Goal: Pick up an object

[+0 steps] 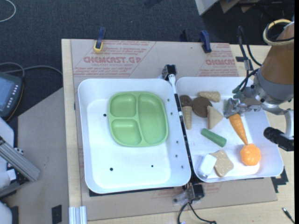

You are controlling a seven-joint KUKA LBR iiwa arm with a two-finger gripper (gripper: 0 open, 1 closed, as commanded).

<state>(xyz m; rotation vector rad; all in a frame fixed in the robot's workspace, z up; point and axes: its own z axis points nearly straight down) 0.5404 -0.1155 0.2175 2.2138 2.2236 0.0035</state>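
Observation:
My gripper (233,108) hangs low in the right bin (273,169), at its right middle. It sits right over the thick upper end of an orange carrot (239,129), which lies slanting down toward an orange fruit (251,154). Whether the gripper touches the carrot is unclear. A pale wedge (214,117) lies just left of the gripper. A green stick (213,137) lies in the bin's middle.
The right bin also holds a brown round piece (202,106), a tan piece (209,96), a cone (187,117), a toast slice (223,163) and a white block (207,163). A green divided plate (138,118) lies in the left bin (93,162).

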